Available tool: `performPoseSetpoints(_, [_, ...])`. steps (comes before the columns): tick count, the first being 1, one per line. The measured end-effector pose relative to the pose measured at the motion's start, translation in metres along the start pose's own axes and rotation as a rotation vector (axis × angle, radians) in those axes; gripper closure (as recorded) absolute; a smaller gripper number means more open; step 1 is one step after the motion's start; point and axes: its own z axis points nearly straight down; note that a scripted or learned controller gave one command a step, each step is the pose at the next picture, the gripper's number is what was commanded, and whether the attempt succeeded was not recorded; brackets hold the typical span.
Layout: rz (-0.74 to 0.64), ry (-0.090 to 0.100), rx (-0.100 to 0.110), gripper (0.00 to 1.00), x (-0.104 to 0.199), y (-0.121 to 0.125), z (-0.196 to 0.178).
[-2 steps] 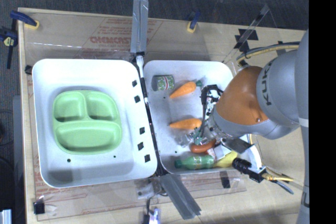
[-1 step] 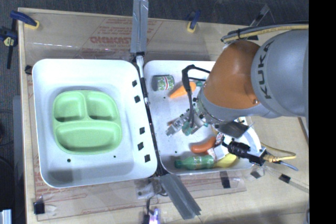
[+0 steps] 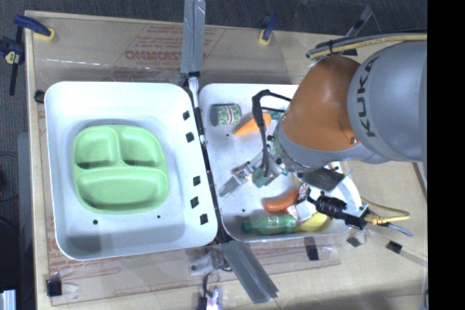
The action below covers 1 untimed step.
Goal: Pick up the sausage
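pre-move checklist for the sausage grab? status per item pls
1. Sausage located: ok, it lies in the right bin, near its front edge.
2. Gripper over the sausage: not ok, it sits to the sausage's upper left in the view.
3. Sausage held between the fingers: not ok, it lies apart from the gripper.
4. Clutter around the target: not ok, a green bottle and a yellow item lie close in front of the sausage.
5. Finger opening: cannot tell, the wrist and cabling hide it.
6. Left bin out of the way: ok, the green divided tray lies far from the arm.
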Motion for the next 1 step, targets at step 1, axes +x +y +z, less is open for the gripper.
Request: performPoseSetpoints(1, [0.309,0.0,0.001,0.0,-0.0259,-0.0169,0.0007])
